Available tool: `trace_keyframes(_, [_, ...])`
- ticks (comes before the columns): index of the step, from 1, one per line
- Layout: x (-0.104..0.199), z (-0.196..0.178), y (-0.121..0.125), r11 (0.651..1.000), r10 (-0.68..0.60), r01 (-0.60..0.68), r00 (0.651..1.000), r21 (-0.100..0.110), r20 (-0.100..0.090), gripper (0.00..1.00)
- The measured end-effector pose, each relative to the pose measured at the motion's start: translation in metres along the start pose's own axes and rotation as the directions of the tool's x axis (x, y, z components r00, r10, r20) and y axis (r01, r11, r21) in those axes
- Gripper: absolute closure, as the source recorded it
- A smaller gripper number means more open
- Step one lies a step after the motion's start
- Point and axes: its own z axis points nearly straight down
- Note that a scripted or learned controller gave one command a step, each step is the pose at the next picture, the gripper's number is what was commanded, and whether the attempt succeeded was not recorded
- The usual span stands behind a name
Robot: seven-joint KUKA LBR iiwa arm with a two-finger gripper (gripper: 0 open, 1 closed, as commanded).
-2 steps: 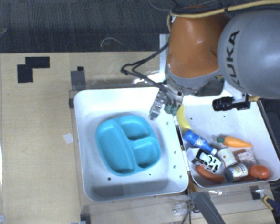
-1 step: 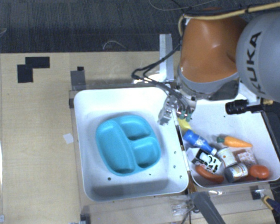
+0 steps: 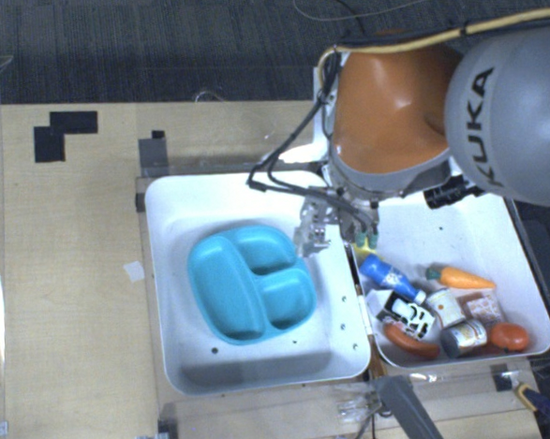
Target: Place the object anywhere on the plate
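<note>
Right now the gripper [image 3: 327,227] hangs over the right edge of the left bin [image 3: 167,221], close to the wall it shares with the right bin [image 3: 526,243], just beside the upper right corner of the blue plate [image 3: 251,283]. Whether the jaws are wide, narrow or closed on something I cannot tell; the metal there is small and blurred, and nothing can be made out between them.

The plate lies in the middle of the left bin, divided into three compartments, all bare. The likely candidates for the task sit heaped toward the near edge of the right bin: a blue bottle [image 3: 388,273], a carrot [image 3: 463,279], a black-and-white item [image 3: 411,315], a can [image 3: 463,338], a red sausage-like piece [image 3: 406,341] and a red round piece [image 3: 511,337]. So the object, as far as I can judge, is not yet on the plate.

Several things could go wrong. If the gripper carries nothing, a release here puts nothing down. If it does carry something, it stands at the plate's very rim, so a drop may land on the bin floor or bounce off the raised divider. A pick from the heap risks closing on two touching items, or nudging the pile. The loose cables [image 3: 285,161] by the wrist could snag on the shared wall.
</note>
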Motion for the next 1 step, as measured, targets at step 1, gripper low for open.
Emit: trace_keyframes(1, [-0.0147,0.0469,0.025,0.964,-0.267,0.267,0.964,-0.001,0.0,1.0])
